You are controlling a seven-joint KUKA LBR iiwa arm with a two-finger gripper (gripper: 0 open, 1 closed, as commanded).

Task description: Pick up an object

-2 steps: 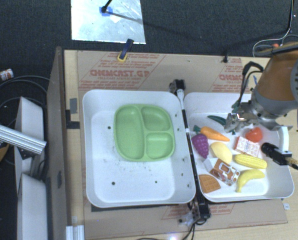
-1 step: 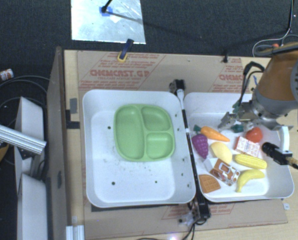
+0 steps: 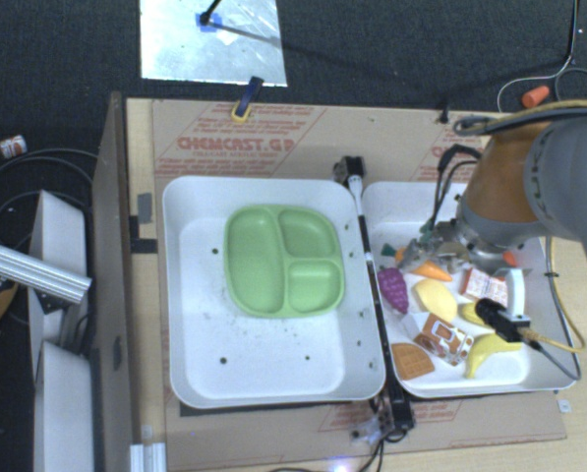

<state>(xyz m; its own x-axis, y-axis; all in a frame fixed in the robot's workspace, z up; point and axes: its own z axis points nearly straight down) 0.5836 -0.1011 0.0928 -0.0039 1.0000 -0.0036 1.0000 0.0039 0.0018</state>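
The right bin (image 3: 391, 205) holds several toy foods: a purple bunch of grapes (image 3: 392, 289), an orange carrot (image 3: 429, 270), a yellow wedge (image 3: 436, 297), a brown cookie (image 3: 414, 360), a red-and-white box (image 3: 443, 336), a yellow banana (image 3: 490, 352) and a pink-and-white packet (image 3: 485, 285). My gripper (image 3: 440, 248) hangs low over the upper middle of this bin, just above the carrot. The grey arm (image 3: 529, 190) with its orange band covers the bin's upper right part. Nothing shows held in the gripper.
The left bin (image 3: 205, 362) carries a green divided plate (image 3: 281, 261). A black divider rail (image 3: 370, 273) runs between the bins. A black-and-white tool (image 3: 499, 318) and a yellow cable (image 3: 558, 337) lie at the right bin's right side.
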